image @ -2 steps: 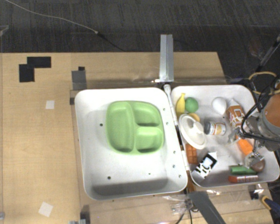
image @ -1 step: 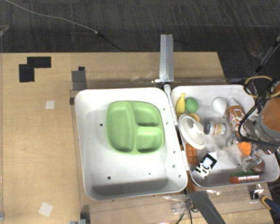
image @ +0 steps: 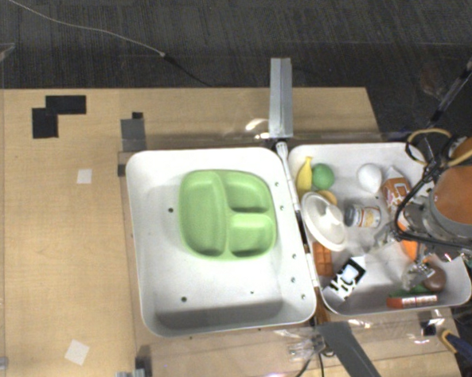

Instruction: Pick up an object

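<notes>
Green tray (image: 224,214) sits in the left bin (image: 159,308). Gripper (image: 421,274) hangs low in the right bin (image: 458,294) among toys; I cannot tell its grip.

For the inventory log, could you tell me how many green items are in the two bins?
2: a green divided tray in the left bin, and a small green ball beside the banana in the right bin. The arm may hide others.

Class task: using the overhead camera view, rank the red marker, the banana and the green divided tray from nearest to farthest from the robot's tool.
Measured from the tool:
1. Red marker, just below it at the right bin's front edge.
2. Banana, at that bin's far left corner.
3. Green divided tray, in the left bin.
</notes>
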`<state>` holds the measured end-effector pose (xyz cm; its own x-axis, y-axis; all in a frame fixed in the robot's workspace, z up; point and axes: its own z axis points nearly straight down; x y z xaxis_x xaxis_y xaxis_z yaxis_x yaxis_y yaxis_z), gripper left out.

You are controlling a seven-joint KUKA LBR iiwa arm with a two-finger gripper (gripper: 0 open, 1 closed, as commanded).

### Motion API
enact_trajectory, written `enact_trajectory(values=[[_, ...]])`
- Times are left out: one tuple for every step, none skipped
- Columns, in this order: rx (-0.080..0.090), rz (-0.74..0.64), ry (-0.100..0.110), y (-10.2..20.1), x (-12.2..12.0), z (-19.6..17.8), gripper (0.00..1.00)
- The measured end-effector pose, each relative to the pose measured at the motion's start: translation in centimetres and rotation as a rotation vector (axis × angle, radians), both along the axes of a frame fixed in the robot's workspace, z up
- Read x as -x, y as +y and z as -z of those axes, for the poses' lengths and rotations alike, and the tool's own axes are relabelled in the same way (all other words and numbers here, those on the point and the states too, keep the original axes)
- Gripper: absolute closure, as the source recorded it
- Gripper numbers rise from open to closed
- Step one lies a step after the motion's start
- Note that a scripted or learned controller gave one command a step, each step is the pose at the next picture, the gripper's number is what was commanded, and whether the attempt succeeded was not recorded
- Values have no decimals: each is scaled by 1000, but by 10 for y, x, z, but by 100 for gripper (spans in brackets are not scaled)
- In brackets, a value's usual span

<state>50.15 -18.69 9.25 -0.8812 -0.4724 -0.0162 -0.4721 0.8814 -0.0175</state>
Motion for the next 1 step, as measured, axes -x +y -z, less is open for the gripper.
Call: enact_trajectory(values=[[-1,66,3,7,-2,0,0]])
